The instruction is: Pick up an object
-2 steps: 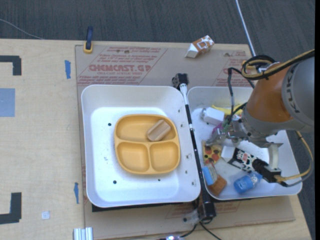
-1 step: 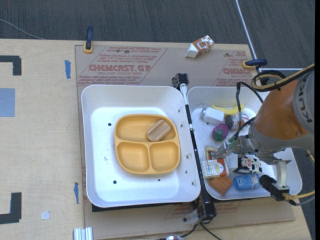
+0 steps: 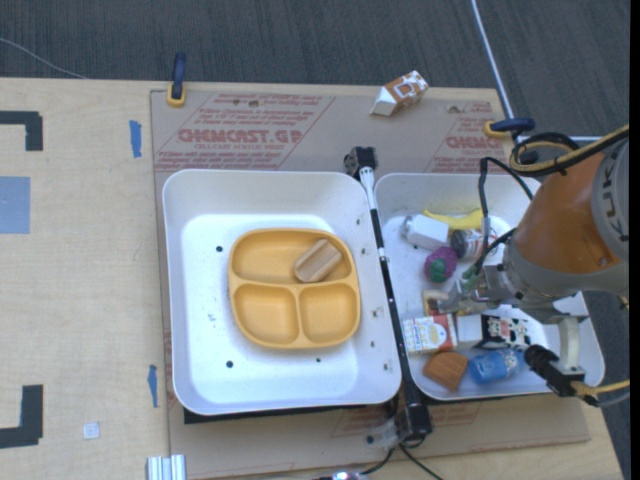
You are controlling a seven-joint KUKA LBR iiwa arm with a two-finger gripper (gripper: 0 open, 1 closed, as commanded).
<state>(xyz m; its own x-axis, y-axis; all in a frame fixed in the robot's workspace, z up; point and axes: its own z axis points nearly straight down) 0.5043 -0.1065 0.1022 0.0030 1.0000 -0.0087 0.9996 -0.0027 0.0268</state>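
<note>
My gripper (image 3: 468, 296) hangs low over the middle of the right bin (image 3: 590, 363), with the arm's orange band behind it. Just left of it lies a purple ball (image 3: 440, 264). Below it sits a small white and red carton (image 3: 425, 334). A brown round piece (image 3: 446, 369) and a blue object (image 3: 494, 366) rest near the bin's front wall. A black and white patterned item (image 3: 506, 328) lies partly under the wrist. A white bottle (image 3: 425, 231) and a yellow item (image 3: 452, 214) lie at the back. The gripper's tip is hidden among the clutter.
The left bin (image 3: 190, 268) holds a yellow divided plate (image 3: 250, 318) with a tan block (image 3: 318, 260) in its top compartment. A small carton (image 3: 400, 92) lies on the cardboard behind the bins. A black clamp (image 3: 360, 160) sits between the bins at the back.
</note>
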